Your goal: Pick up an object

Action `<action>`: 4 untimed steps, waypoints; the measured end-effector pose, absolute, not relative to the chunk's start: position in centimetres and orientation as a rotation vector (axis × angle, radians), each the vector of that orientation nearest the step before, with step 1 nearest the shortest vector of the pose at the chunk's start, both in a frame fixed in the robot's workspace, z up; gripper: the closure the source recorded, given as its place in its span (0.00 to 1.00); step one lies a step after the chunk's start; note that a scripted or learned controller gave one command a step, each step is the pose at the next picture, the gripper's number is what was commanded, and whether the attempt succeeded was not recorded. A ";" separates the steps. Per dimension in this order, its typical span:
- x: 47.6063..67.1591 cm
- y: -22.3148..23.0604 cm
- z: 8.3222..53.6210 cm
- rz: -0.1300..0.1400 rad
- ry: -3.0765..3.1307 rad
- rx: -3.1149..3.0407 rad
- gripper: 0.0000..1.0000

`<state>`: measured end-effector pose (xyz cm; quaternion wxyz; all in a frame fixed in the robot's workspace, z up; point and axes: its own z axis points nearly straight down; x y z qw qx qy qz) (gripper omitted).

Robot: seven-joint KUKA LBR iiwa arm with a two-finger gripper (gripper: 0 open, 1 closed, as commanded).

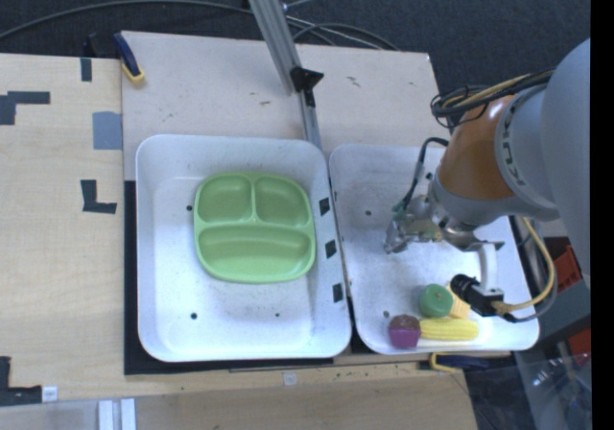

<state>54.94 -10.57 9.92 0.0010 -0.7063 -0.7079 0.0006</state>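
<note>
Where the counter [58,255] meets the bottom edge of the view, pale wood runs along the front of two shallow white bins set side by side, and the right bin [369,270] serves as the landmark for everything else. At that bin's near right corner lie three small toy foods bunched together: a purple round piece [404,331] closest to the front rim, a yellow corn cob [449,329] just beside it on its right and touching it, and a green round piece [436,300] just behind both. An orange piece [460,306] peeks out beside the green one, partly hidden. Further into the right bin, near its middle, the jaws [399,238] hang low over the bare white floor, well apart from the toy foods; I cannot tell how far open they are, and nothing shows between them. Behind and to the right of them, the grey arm with its orange band [475,164] reaches in over the bin's right rim. Touching the right bin on its left is the left bin [158,313], with a light green divided plate [255,227] lying flat near its middle. Beyond both bins, a grey metal rail [271,11] slants across a pale board toward the far edge, over dark carpet with cables.
</note>
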 end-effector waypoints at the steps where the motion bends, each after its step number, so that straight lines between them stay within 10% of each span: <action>1: 55.3 -11.3 15.9 -0.003 -2.225 -2.223 1.00; 4: 57.3 -4.4 23.2 -0.003 -2.229 -2.212 1.00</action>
